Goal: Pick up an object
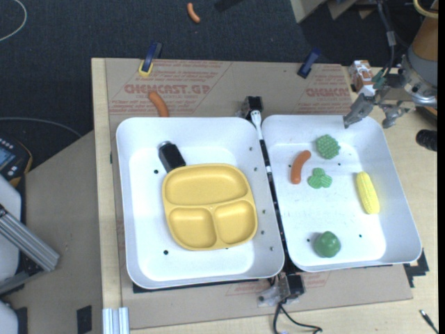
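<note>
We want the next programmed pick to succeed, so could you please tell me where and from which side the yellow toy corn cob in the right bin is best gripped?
Grip the yellow toy corn cob across its middle, coming straight down from above. It lies flat with its long axis running near to far, so the jaws should close across its narrow width. It lies apart from the other toys, though the right white bin wall beside it leaves less room there.

Bright, even light (soft shadows)

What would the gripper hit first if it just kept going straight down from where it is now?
Most likely the far rim of the right bin. The gripper, open with fingers pointing down, hangs over that top edge. The bumpy green ball lies nearer the middle, off that line, though depth is hard to judge from one slanted view.
</note>
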